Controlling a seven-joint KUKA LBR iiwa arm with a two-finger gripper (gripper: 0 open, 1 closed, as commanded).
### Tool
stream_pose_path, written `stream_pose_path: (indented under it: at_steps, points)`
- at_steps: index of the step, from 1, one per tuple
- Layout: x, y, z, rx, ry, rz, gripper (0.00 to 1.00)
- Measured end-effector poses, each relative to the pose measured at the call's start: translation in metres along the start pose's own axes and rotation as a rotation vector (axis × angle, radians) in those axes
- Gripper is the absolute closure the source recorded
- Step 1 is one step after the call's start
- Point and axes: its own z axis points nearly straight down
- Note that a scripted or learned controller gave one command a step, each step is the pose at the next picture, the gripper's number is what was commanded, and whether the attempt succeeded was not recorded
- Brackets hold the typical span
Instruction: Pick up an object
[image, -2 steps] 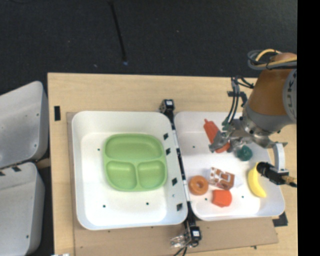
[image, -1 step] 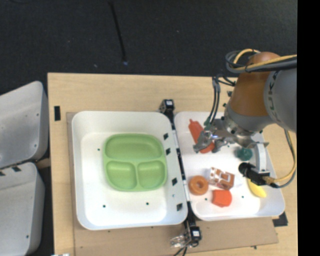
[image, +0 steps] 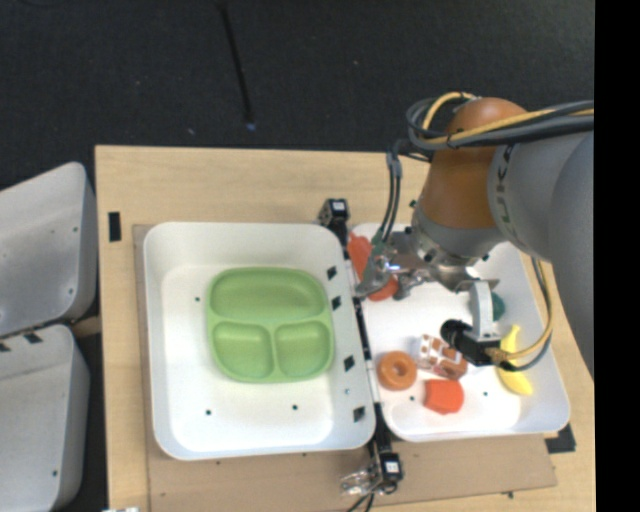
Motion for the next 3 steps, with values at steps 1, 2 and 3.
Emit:
stream_pose_path:
  at_steps: [1,2,3]
  points:
    - [0.043,0.018,-0.015,0.000,0.001,-0.001,1.00]
    - [0.097,0.023,-0.012,0.001,0.000,0.000,1.00]
    - [0.094,0.023,-0.012,0.003,0.000,0.003,0.00]
